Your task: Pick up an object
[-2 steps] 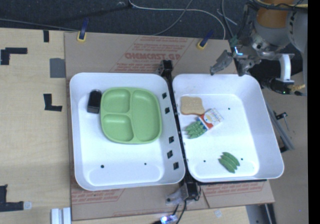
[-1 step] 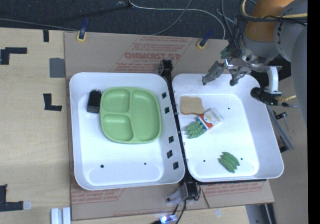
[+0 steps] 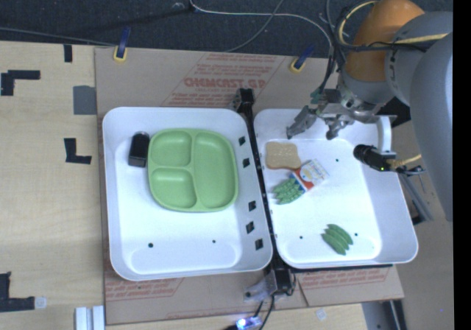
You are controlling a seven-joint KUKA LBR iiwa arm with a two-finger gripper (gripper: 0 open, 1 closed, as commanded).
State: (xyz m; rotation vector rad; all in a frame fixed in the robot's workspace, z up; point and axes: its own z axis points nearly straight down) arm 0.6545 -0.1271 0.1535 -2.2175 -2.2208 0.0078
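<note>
So in the camera view, two white bins were set side by side on a sheet of cardboard [image 3: 221, 74]. The left bin [image 3: 121, 174] was taken up by a green divided plate [image 3: 193, 170], with a small black block [image 3: 138, 149] parked just beside the plate's left edge.

The right bin [image 3: 383, 225] was where the pickable stuff was found: a slice of toast [image 3: 281, 155] near the bin's left wall, a small red-and-white packet [image 3: 312, 173] just beside it, a green bunch of something leafy [image 3: 288, 191] touching that packet's lower end, and a green pea pod [image 3: 337, 239] well apart near the front corner.

The gripper [image 3: 318, 124] was seen over the back of the right bin, behind the toast. Its fingers were spread apart, and nothing was held between them.
</note>
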